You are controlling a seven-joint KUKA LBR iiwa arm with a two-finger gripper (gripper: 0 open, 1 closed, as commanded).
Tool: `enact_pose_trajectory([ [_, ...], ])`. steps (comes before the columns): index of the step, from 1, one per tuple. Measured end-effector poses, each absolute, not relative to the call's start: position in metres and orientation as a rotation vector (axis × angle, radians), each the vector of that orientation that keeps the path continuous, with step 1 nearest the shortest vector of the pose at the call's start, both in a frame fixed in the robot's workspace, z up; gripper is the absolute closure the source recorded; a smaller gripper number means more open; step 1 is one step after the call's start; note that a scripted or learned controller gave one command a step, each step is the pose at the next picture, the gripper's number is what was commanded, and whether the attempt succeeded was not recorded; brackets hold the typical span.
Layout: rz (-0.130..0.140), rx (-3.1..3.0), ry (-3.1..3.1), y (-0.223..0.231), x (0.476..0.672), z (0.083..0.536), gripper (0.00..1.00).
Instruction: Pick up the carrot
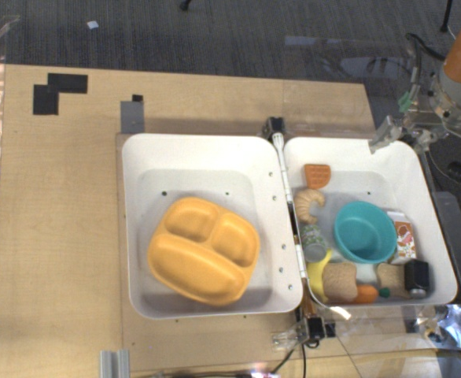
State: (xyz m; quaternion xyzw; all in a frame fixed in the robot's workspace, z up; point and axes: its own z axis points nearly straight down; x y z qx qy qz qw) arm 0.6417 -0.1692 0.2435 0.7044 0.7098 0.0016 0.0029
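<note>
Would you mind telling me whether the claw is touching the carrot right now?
Apart. The camera view shows the claw up at the right bin's far corner, while the carrot lies along its near edge, with the teal bowl between them.

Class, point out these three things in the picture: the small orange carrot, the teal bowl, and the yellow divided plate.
Small orange carrot [366, 294]: camera view, on its orange body.
Teal bowl [364, 231]: camera view, on its inner hollow.
Yellow divided plate [204, 249]: camera view, on the centre ridge.

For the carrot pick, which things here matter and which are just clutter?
Job:
carrot, by the right bin's near edge
arm, at that bin's far right corner

Lying about:
yellow divided plate
teal bowl
croissant
orange cracker
black block
</note>
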Motion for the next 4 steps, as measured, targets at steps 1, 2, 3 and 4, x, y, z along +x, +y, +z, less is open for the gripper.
enact_pose_trajectory([
  [1, 0.019, 2.347, 2.065, -0.115, 0.634, 0.104, 0.0],
  [2, 0.02, 2.53, 1.861, 0.005, 0.6, 0.189, 0.0],
  [3, 0.007, 2.427, 2.001, 0.106, 0.571, 0.194, 0.0],
  [4, 0.03, 2.49, 1.912, 0.159, 0.53, 0.101, 0.0],
])
